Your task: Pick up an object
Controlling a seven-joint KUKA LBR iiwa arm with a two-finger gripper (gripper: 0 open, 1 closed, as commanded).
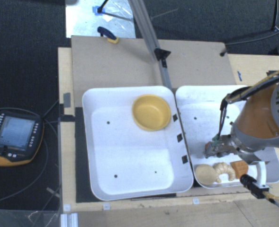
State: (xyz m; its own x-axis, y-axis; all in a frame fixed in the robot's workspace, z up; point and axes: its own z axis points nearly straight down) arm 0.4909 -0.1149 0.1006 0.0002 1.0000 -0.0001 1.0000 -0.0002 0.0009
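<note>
Pincer (214, 149) low in right bin (201, 103), just above pale round object (205, 173) and croissant-like piece (224, 170) crowded at near wall; whether spread or pressed, I cannot tell. Yellow bowl (151, 112) sits apart in left bin (111, 160).

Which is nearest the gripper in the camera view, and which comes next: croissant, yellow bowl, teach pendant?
From the gripper, low in the right bin:
1. Croissant, just below it at that bin's near edge.
2. Yellow bowl, in the left bin, toward its far right corner.
3. Teach pendant, off the bench at far left.
</note>
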